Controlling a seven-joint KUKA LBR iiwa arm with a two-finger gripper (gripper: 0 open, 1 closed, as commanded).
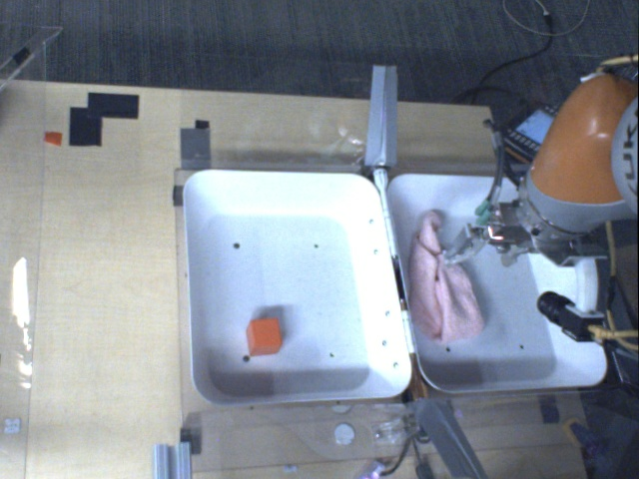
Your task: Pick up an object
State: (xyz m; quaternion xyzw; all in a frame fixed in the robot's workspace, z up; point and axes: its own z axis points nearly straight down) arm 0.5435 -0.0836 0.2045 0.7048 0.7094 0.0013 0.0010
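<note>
White bins, and we start with the right bin (519, 362): the pink cloth (442, 285) lies in its left half, long axis running near to far. Our gripper (469, 243) sits at its right edge; whether it's clenched we cannot tell.

Two white bins (283, 193) on a pale tan wooden bench (100, 297), with dark grey ribbed flooring beyond the far edge. Orange block (265, 336) in the left bin, soft pink cloth (442, 282) in the right. Grey arm with an orange band (582, 153); black shapes (98, 116) and a small orange-red square (53, 139) near the bench's far left corner.
</note>
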